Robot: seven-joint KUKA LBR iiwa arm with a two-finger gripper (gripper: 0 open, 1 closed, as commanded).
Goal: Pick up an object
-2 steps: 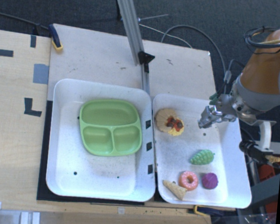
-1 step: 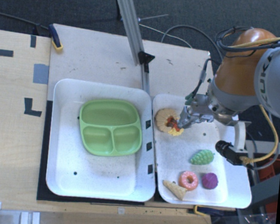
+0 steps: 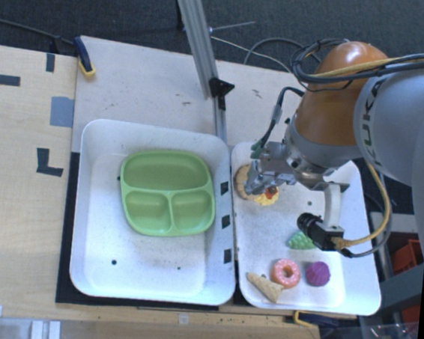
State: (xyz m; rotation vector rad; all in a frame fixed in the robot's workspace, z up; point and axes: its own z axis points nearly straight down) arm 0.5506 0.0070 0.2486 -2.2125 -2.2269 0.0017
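Note:
In the right bin (image 3: 357, 289), my gripper (image 3: 256, 185) hangs low over the bin's far left part, right above a tan cookie (image 3: 240, 181) and a yellow and red toy food piece (image 3: 267, 198). Its fingers point down among these two items, and the wrist hides how they stand. Nearer the front of the same bin lie a green toy piece (image 3: 300, 242), a pink frosted doughnut (image 3: 285, 271), a purple ball-shaped piece (image 3: 318, 273) and a tan wedge (image 3: 264, 286).
The left bin (image 3: 90, 257) holds a green divided plate (image 3: 168, 192). A metal pole (image 3: 199, 39) slants in from the top to the bins' shared edge. The arm's grey body and orange band (image 3: 340, 96) cover the right bin's far side.

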